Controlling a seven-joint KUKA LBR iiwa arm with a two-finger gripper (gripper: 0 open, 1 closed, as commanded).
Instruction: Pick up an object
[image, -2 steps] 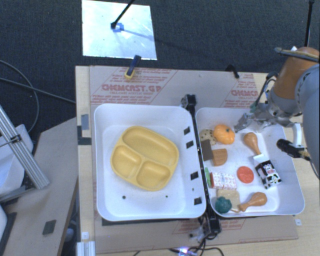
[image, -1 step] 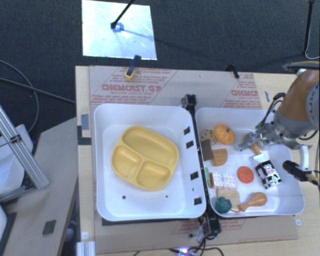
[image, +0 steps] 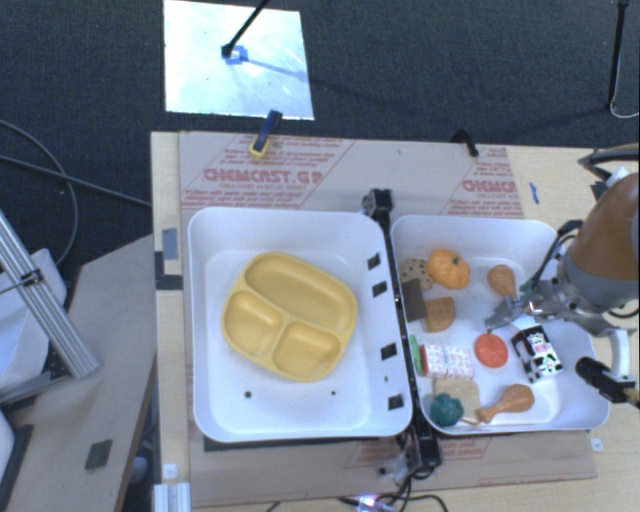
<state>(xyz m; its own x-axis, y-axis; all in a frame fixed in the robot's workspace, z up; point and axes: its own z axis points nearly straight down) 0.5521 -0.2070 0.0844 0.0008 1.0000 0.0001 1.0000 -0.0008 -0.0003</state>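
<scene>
Here the gripper (image: 507, 314) hovers low in the right bin (image: 570, 400), fingers seemingly parted and holding nothing. Just below them lies a red tomato slice (image: 490, 350), a black-and-white carton (image: 538, 353) beside. Approach stage; next, descend and close.

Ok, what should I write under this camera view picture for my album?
Robot end effector reaching into the right bin of toy food, beside a yellow divided plate in the left bin.
</scene>
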